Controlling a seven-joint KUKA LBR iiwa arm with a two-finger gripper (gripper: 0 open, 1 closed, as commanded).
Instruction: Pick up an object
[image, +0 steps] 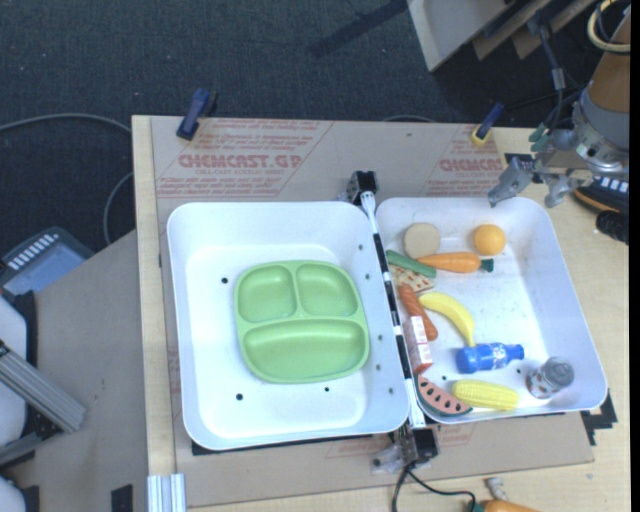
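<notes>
The two-finger gripper (527, 180) hangs at two o'clock, above the far rim of the right white bin (572, 300), with fingers spread open and holding nothing. In this bin the yellow plastic banana (449, 312) lies with its long axis from ten to four o'clock. An orange carrot (452, 263), a blue bottle (488, 356) and a yellow corn cob (484, 394) crowd around it.

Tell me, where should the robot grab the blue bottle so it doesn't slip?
Probably around the middle of its body, coming straight down from above. The blue bottle lies on its side in the right bin, cap end pointing right, so its round body offers two opposite sides for the gripper to squeeze. The yellow corn lies just below it, so straddling crosswise needs care.
</notes>
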